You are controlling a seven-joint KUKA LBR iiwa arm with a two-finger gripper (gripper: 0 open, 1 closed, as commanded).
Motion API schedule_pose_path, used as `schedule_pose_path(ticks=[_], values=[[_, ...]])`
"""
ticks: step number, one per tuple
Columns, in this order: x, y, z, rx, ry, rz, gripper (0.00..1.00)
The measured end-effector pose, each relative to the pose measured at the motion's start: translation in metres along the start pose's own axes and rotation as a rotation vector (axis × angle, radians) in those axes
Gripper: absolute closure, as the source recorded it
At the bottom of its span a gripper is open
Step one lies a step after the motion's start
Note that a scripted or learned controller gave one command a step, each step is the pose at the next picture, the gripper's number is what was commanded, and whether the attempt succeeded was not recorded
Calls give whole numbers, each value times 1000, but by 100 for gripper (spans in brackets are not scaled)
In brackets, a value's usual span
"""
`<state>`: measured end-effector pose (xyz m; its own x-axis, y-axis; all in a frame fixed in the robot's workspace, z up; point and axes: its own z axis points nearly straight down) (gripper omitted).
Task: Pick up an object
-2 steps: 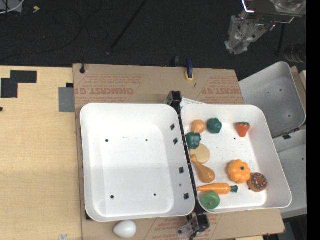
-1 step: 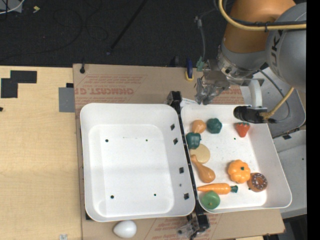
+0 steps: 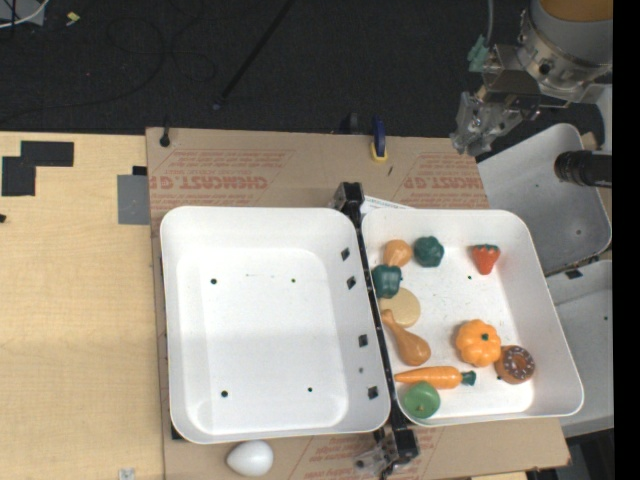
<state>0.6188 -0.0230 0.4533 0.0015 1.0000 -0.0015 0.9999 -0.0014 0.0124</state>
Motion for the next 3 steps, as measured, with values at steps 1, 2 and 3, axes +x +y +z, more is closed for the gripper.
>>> schedule_pose_path(ticks=[1,2,3], values=[[-6,27,-67,7,0,-5,100],[24,21,141,34,2,-4,100],[1,17,-11,0,0,-1,100]])
